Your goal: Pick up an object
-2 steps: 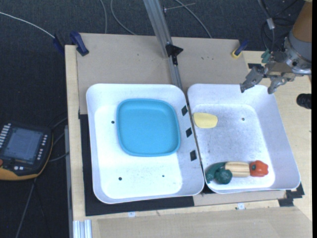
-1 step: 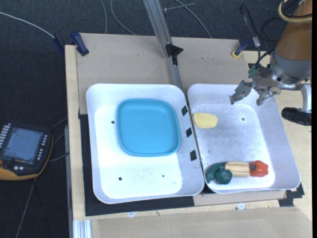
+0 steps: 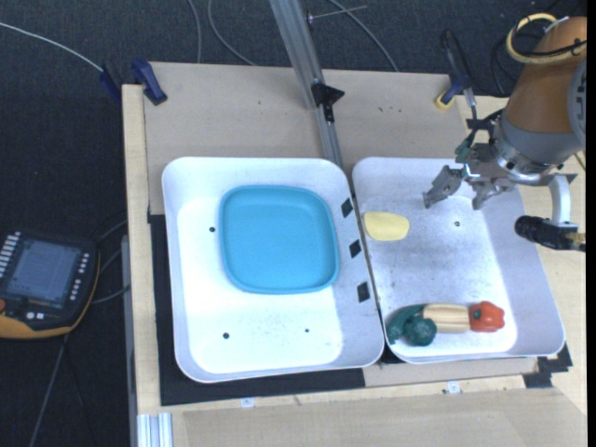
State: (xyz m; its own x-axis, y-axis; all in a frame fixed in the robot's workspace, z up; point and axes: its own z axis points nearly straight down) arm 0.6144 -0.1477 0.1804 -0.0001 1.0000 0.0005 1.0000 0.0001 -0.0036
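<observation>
My gripper (image 3: 463, 192) hangs over the far part of the right bin (image 3: 521, 277), its two fingers spread apart with nothing between them. A pale yellow lump (image 3: 386, 226) lies at the bin's left wall, to the left of the gripper and a little nearer. Along the bin's near edge lie a dark green piece (image 3: 412, 328), a tan stick-like piece (image 3: 447, 318) and a red piece (image 3: 485, 317), all touching in a row.
The left bin (image 3: 191, 250) holds a light blue square plate (image 3: 278, 238). A metal pole (image 3: 303, 49) slants across the bench behind the bins. Blue clamps (image 3: 147, 80) sit at the bench's far corners. A black part (image 3: 545, 232) of the arm juts over the right bin's right rim.
</observation>
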